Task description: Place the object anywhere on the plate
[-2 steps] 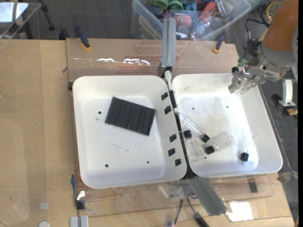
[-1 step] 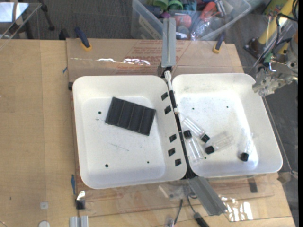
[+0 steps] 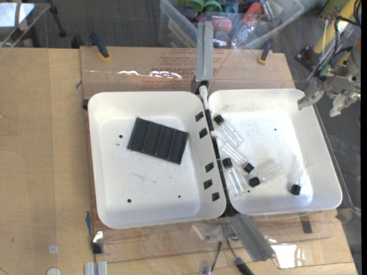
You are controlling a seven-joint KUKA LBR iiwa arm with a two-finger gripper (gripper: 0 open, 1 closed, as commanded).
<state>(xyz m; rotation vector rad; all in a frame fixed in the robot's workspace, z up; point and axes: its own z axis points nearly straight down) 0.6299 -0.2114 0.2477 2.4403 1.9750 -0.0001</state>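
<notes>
A black ridged plate lies flat in the left bin, towards its back. Several clear vials with black caps lie scattered in the right bin: one near the divider at the back, one in the middle, and one at the front right. My gripper hangs over the back right corner of the right bin, apart from the vials. Its fingers stand open with nothing between them.
A clear tub of colourful items stands behind the bins. A metal bar runs to the seam between the bins, where black clips line the divider. Bare wooden bench lies to the left.
</notes>
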